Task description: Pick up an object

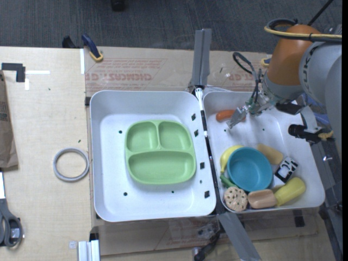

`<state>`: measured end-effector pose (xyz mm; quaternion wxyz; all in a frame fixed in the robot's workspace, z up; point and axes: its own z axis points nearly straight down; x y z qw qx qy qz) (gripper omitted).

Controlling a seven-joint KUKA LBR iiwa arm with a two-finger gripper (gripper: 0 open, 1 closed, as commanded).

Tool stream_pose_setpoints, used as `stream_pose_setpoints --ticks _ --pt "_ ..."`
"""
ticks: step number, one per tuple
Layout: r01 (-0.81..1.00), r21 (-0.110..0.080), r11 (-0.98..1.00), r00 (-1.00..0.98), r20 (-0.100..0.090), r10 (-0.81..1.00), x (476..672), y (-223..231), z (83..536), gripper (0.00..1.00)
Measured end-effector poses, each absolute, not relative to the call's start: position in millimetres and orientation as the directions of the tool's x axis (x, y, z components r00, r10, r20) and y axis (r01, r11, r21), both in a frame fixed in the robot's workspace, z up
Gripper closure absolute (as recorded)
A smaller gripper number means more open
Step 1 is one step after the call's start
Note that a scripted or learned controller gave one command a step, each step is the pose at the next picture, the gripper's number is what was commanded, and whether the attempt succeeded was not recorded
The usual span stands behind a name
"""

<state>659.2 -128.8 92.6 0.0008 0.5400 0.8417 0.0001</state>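
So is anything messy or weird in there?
A little. The toys are crammed into the right bin's near end, with a cookie and a bread roll wedged against the blue bowl. An orange carrot-like piece lies alone near the gripper.

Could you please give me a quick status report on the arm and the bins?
Claw low in right bin, beside orange carrot-like piece; nothing seen held. Blue bowl and food toys crowd the near end. Green divided plate in left bin.

Tray [160, 152] in L bin [103, 162]; bowl [249, 168] in R bin [283, 121].
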Motion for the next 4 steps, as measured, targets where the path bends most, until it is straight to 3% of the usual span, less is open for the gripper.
stream_pose_setpoints --ticks 1,2,3,4 --pt "0.833 0.002 0.553 -0.553 -0.003 0.833 659.6 -115.7 139.7 0.0" --pt "0.938 0.0 0.347 -0.347 -0.001 0.938 659.0 -116.5 92.6 0.0" --pt "0.831 0.002 0.557 -0.557 -0.003 0.831 659.6 -104.0 136.8 0.0" --pt "0.985 0.0 0.17 -0.17 -0.001 0.985 658.8 -118.7 92.2 0.0"
